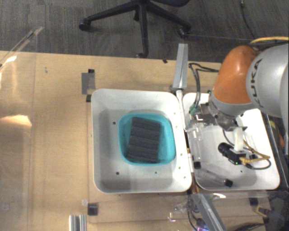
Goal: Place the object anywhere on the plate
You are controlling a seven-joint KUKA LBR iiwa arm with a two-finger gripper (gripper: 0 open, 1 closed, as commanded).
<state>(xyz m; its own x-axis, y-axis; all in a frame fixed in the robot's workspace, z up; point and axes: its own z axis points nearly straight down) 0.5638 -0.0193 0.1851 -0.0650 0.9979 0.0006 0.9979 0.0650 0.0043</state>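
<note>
Looking down from far away, I see the dark grey ribbed block (144,140) lying flat in the middle of the blue-green plastic plate (168,135). The plate sits inside the left shallow white bin (104,167). The block lies well inside the plate's rim, so I think it will not slide off. To me the job looks done.

The grey arm with the orange band (235,85) hangs over the right shallow white bin (268,178), apart from the plate. That leaves the block alone, with nothing pushing it. The gripper (226,128) is tucked under the wrist, and I cannot tell if it is squeezed or let go. I see nothing held in it.

Both bins rest side by side on a pale wooden worktop (45,158), which is smooth and a bit shiny on the left. A thin grey metal bar (180,67) stands where the bins meet. Behind the worktop is a dark grey carpet floor (67,13), with the black legs of an office chair (142,22) on it.
</note>
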